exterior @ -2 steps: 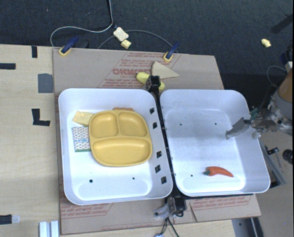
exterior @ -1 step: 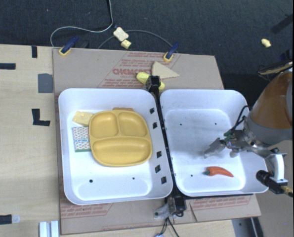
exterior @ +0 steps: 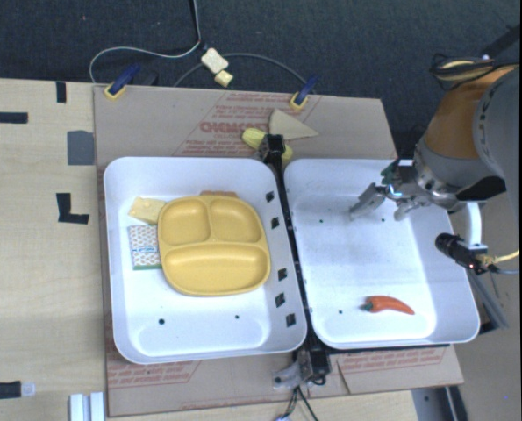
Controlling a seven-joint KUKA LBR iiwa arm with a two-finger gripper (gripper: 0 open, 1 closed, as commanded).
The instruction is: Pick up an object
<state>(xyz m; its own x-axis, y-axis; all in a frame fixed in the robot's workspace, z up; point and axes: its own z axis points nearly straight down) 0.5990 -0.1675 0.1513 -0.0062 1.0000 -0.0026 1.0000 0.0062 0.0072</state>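
Two shallow white bins sit side by side on the surface, split by a black divider (exterior: 282, 235). Taking that divider as landmark: the left bin (exterior: 120, 261) lies on its far side from the arm and carries a yellow sectioned tray (exterior: 212, 244), with a pale yellow piece (exterior: 144, 208) and a small patterned card (exterior: 143, 246) tucked against the tray's outer edge.

Right bin (exterior: 331, 244), on the arm's side of the divider, holds one loose item: an orange-red chilli pepper (exterior: 388, 305), well off from the divider toward the bin's near right corner, lying flat and clear of the walls. Judgement: it is the easiest pick, being isolated.

Gripper (exterior: 375, 198) hangs over the upper part of the right bin, well apart from the pepper. Fingers (exterior: 363, 204) look spread a modest way, one pointing toward the divider; nothing sits between them and they touch no object. Grasp not yet begun.
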